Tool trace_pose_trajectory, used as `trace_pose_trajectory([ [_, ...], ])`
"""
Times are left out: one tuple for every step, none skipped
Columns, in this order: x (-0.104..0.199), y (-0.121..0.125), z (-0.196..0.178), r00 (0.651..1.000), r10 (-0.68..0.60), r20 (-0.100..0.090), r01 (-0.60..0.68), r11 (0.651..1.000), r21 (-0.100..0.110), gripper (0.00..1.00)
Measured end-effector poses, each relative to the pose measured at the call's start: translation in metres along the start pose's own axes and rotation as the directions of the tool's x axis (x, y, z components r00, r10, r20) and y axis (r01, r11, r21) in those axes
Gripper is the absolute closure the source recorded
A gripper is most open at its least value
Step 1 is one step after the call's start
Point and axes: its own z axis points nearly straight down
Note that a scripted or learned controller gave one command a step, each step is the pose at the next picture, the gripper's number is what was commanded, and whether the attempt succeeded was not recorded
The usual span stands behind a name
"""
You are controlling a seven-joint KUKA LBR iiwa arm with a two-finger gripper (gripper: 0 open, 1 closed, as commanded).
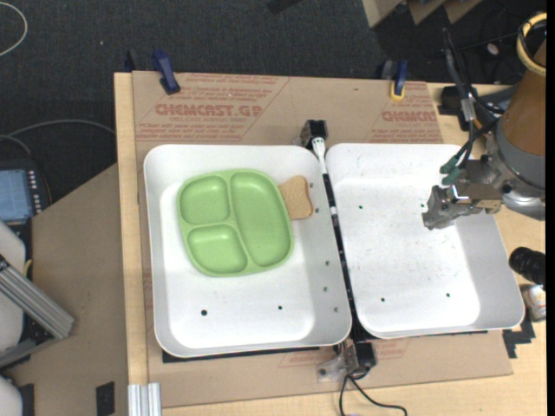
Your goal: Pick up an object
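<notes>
A green divided plate (234,222) with three compartments lies in the left bin (243,323). A tan, bread-like piece (297,198) rests against the plate's right rim, near the divider between the bins. My gripper (436,216) hangs over the right bin (416,276), toward its upper right part, far from both objects. Nothing shows between its fingertips.
The two white bins sit on a brown board (217,111) held by blue clamps (165,72) at the back edge. A black fitting (314,133) stands at the top of the seam between the bins. Cables (364,388) run out below the front edge.
</notes>
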Motion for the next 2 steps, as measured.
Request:
trace_pose_trajectory([
  [0.053, 0.002, -0.033, 1.000, -0.003, 0.002, 0.003, 1.000, -0.019, 1.00],
  [0.146, 0.001, -0.021, 1.000, -0.008, 0.000, 0.008, 1.000, -0.010, 1.00],
])
